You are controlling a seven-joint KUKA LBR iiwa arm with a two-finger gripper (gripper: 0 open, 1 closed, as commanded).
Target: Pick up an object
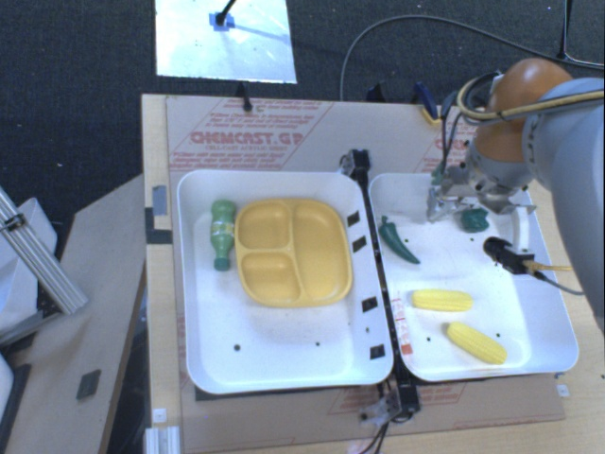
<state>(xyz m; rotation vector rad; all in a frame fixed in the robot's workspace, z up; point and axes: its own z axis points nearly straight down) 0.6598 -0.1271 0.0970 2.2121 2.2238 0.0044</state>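
Claw low over teal piece, far end of right bin

Gripper (pixel 452 206) sits just left of a small teal object (pixel 475 220) – touching or nearly, I can't tell which, nor the fingers' state. Right bin (pixel 558 348) also holds green pepper (pixel 398 241), lying diagonal, and 2 corn cobs (pixel 442 301) nearer cam. Left bin (pixel 203 348): yellow tray (pixel 291 252), green bottle (pixel 222 234).

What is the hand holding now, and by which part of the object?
It cannot be told. The hand is low in the right bin, beside a small teal object, but no object shows between its fingers.
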